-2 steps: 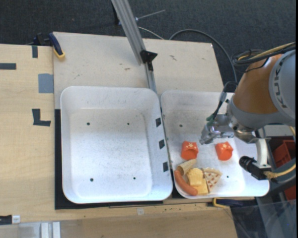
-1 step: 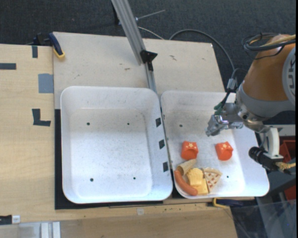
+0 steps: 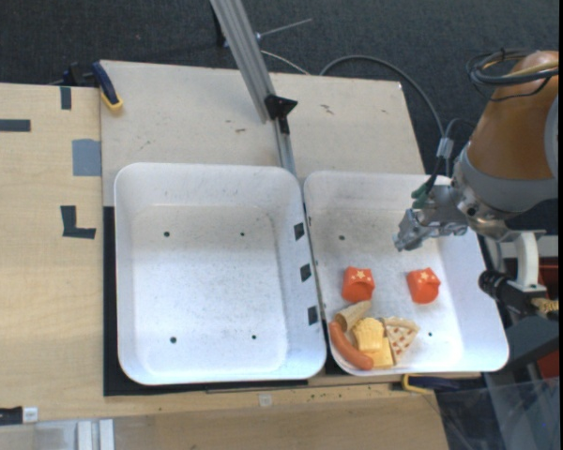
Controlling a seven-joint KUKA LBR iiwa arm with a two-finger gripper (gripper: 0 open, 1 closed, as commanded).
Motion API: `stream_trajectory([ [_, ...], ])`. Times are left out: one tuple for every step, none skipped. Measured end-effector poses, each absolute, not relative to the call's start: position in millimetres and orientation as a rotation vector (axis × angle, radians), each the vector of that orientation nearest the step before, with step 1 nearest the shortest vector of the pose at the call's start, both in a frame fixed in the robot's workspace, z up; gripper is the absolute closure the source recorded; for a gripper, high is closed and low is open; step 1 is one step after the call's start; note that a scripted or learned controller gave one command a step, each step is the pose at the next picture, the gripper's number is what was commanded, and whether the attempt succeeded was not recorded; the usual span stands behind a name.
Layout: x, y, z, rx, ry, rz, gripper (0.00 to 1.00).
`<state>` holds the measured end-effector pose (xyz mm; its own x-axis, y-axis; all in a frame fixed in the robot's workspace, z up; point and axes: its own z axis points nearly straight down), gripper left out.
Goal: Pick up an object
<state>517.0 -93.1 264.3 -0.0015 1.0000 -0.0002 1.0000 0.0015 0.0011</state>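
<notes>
toy food in the right bin, gripper poised above it

at the lower edge of the right bin (image 3: 469, 350) lie a sausage (image 3: 349, 346), a yellow cheese block (image 3: 374, 341), a pizza slice (image 3: 402, 337) and a cone (image 3: 350, 314); just above them sit two orange-red cubes, one left (image 3: 357, 283), one right (image 3: 423, 285). higher still, the gripper (image 3: 413, 235) hangs over bare bin floor, grasping nothing; whether it is released or clenched i cannot tell. the left bin (image 3: 131, 251) fills the frame's middle.

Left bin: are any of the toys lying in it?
No, the toys, such as the two red cubes, all lie in the right bin.
</notes>
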Motion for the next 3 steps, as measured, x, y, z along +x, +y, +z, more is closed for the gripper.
stream_trajectory([
  [521.8, -41, 265, 2.215, 2.230, 0.001, 1.00],
  [528.1, 2, 250, 2.218, 2.229, -0.004, 1.00],
  [542.1, 64, 241, 2.214, 2.232, -0.001, 1.00],
])
